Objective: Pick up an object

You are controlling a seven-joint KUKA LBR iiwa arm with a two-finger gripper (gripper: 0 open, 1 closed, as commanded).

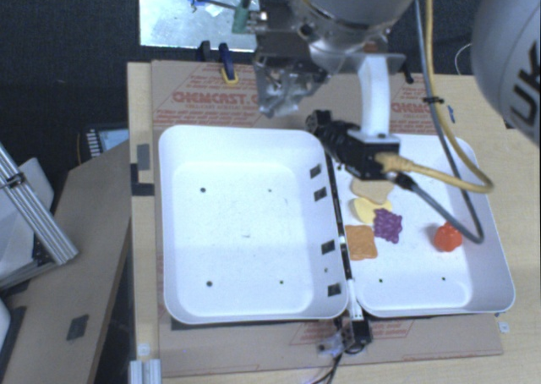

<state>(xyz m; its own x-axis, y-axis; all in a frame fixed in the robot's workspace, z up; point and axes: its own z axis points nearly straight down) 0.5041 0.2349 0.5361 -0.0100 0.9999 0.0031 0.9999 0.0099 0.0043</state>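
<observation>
I see the gripper (pixel 283 90) hanging above the far edge of the left bin (pixel 182 230), near the seam between the bins; too blurred, so I cannot tell its state. The objects lie in the right bin (pixel 486 289), near its left edge: a purple grape cluster (pixel 388 224), an orange slab (pixel 361 242) touching the edge, a pale yellow piece (pixel 366 208). A red-orange fruit (pixel 447 237) sits toward the right edge.

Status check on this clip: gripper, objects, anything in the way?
Gripper above left bin's far rim, fingers unclear. Purple grapes, orange piece, toast lie in right bin. Cables overhang it.
</observation>
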